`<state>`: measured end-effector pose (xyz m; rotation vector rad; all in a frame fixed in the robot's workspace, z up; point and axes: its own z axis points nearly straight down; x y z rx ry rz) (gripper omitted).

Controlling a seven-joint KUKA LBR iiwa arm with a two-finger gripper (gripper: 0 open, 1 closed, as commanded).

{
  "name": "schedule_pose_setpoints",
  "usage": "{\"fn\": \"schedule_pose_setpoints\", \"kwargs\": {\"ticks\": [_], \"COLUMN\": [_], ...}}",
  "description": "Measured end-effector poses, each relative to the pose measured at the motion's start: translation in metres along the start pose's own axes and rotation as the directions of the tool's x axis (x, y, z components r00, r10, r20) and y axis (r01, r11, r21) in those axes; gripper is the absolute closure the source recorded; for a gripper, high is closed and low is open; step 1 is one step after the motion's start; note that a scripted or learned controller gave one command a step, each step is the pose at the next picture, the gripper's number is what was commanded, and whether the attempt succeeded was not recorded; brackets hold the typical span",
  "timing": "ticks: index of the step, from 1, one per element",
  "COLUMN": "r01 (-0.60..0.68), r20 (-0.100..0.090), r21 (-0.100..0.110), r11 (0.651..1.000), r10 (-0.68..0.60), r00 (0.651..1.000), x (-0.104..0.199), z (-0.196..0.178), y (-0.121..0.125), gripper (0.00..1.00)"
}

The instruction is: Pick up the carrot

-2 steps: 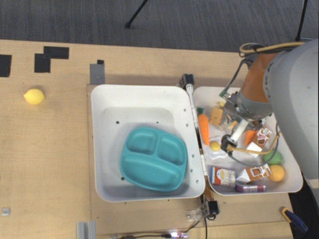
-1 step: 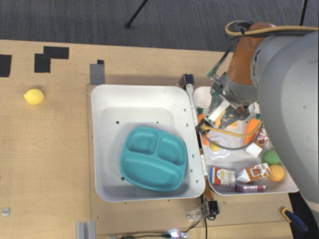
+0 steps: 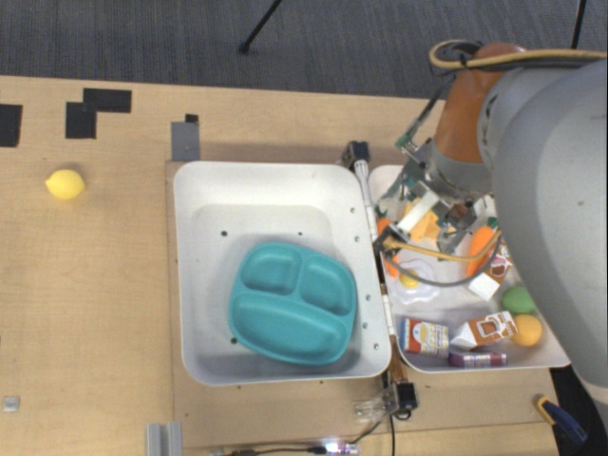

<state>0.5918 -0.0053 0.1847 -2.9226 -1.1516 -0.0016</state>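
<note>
1. The grey arm comes in from the right and hangs low over the right-hand bin (image 3: 560, 357), its orange band (image 3: 463, 122) just above the wrist. The gripper (image 3: 439, 218) is down among the clutter at the bin's far end.

2. Whether the gripper is spread or pinched together I cannot tell; cables and bright bits crowd around it, and nothing is plainly caught in it.

3. The carrot (image 3: 483, 240) looks to be the orange piece lying aslant just right of the gripper, close beside it, partly hidden by a loose cable (image 3: 432, 251).

4. Nearer me in that bin lie two small cartons (image 3: 426, 334) (image 3: 489, 329), a purple marker (image 3: 480, 357), a green ball (image 3: 518, 299) and a yellow one (image 3: 527, 330).

5. The left bin (image 3: 199, 283) holds a teal divided tray (image 3: 293, 301); a lemon (image 3: 66, 184) sits far off on the surface (image 3: 85, 302).

6. Risks, as I judge them: other orange scraps lie by the bin's left wall, so the gripper may close on the wrong thing; the cable may snag; a slanted, tapered carrot could slip out.
</note>
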Motion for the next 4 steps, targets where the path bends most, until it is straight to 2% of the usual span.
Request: {"fn": "schedule_pose_setpoints", "kwargs": {"ticks": [1, 2, 3, 4], "r01": [0.748, 0.760, 0.793, 0.793], "r20": [0.001, 0.003, 0.001, 0.002], "r21": [-0.001, -0.001, -0.002, -0.004], "r11": [0.664, 0.650, 0.610, 0.609], "r10": [-0.748, -0.760, -0.793, -0.793], "r00": [0.664, 0.650, 0.610, 0.609], "x": [-0.043, -0.106, -0.107, -0.105], "z": [0.000, 0.013, 0.100, 0.089], "y": [0.055, 0.119, 0.139, 0.139], "gripper": [0.00, 0.00, 0.00, 1.00]}}
